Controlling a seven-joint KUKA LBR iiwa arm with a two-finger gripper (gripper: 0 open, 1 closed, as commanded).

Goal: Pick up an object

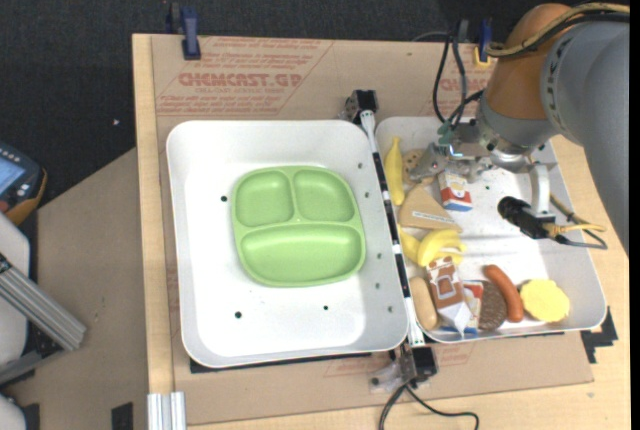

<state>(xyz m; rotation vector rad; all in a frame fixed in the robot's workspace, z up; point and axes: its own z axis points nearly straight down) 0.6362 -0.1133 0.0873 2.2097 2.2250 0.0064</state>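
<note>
Metal tool (452, 156), grip state unclear, hangs over a small boxy carton (456, 195) among glossy toy food.

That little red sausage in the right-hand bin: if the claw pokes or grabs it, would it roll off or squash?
The sausage looks rounded and smooth, so a sideways push would probably roll it, and it might slip between the fingers. It lies close beside the yellow round piece and a brown piece, which may check any rolling. It looks like a light toy; whether it squashes cannot be told.
</note>
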